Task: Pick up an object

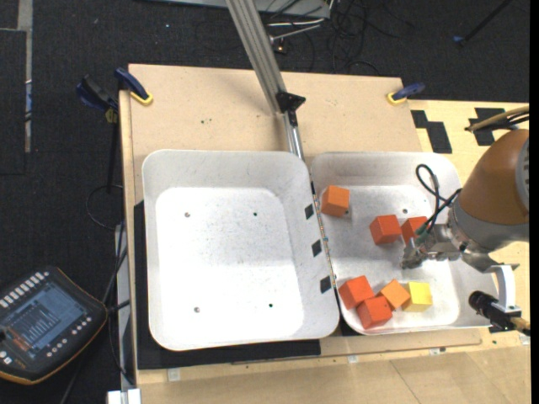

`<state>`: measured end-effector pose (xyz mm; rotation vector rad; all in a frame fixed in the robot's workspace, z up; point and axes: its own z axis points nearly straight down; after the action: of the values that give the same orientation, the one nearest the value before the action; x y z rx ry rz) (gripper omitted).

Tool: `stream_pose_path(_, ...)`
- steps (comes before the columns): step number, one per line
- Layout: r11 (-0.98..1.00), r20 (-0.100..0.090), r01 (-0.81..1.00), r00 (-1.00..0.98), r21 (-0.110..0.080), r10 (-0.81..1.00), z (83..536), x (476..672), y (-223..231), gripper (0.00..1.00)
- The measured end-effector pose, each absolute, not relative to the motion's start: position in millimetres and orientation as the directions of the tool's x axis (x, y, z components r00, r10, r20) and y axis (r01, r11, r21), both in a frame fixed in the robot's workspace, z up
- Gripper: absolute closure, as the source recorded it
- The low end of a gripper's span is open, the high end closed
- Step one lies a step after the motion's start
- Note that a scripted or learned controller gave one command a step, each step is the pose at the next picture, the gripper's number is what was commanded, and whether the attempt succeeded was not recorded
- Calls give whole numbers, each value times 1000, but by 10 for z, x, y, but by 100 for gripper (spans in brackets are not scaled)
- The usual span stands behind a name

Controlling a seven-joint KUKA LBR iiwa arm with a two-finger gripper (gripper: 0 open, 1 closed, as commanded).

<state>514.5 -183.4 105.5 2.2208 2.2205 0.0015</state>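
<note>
Blocks (385, 229) in right bin (370, 165), hand (418, 255) among them.

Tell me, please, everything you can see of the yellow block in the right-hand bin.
The yellow block is a small cube-like piece, plain and matte, possibly wood or foam. It rests on the floor of the right bin, in the near right corner by the rim. Its left side meets or nearly meets an orange block; contact cannot be confirmed. The gripper is above it in the view, apart from it and nearer the red blocks.
</note>
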Motion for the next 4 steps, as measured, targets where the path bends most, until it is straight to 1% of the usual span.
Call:
stream_pose_path(1,3,-3,1000,-3,7,1000,1685,5202,-1822,100)
stream_pose_path(2,4,-2,1000,-4,6,1000,2165,5308,-1812,100)
stream_pose_path(3,3,-2,1000,-3,5,1000,2420,5322,-1812,100)
stream_pose_path(4,8,1,1000,-8,2,1000,2478,5471,-1329,100)
